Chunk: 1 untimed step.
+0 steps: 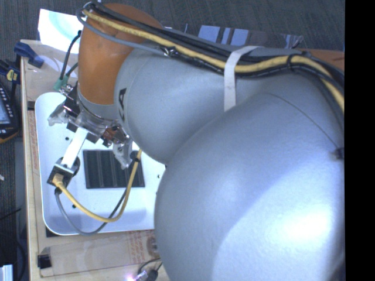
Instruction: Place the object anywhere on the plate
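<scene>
Arm: the grey arm (pixel 252 174) covers most of the scene from the right, with its orange band (pixel 102 57) at upper left, and it hides whatever lies beneath it.
Table: a strip of bare wood (pixel 94 247) shows along the near edge.
Bin: one white bin (pixel 47 157) shows at the left, its floor largely bare.
Task's thing: a dark ribbed slab (pixel 105 168) lies flat on the bin floor. It is the only loose item showing, and I cannot tell whether it is the object or the plate.
Tool: the tool (pixel 123 154) sits low over the slab's upper right edge. I cannot tell how far open it is, and nothing can be seen held in it.
Progress: no object can be seen resting on a plate, so the placing looks not yet done. A grasp and a carry probably remain.
</scene>
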Tool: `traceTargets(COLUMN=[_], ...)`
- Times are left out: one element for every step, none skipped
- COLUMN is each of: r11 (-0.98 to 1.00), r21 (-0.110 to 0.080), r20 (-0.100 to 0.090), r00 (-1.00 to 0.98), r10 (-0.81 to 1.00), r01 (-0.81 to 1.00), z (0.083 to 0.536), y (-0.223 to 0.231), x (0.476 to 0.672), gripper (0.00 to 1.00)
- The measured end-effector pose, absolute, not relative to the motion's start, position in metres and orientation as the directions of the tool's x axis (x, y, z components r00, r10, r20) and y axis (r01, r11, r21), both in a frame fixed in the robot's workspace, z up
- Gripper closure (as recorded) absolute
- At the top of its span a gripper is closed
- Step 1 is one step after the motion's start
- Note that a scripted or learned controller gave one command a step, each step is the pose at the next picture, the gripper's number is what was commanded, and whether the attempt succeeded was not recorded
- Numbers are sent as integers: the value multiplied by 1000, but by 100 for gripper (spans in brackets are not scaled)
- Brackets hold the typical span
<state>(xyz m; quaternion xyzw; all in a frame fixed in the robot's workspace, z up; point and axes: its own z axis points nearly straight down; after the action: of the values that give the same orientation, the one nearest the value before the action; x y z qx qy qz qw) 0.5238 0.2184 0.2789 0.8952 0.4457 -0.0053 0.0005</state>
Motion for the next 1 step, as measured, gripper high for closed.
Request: traceTargets(r11=[-796], r21=[2], r20=[-5], r00=[796], r10=[606], r01=[606], z=[305], y=[197], x=[569], gripper=[0])
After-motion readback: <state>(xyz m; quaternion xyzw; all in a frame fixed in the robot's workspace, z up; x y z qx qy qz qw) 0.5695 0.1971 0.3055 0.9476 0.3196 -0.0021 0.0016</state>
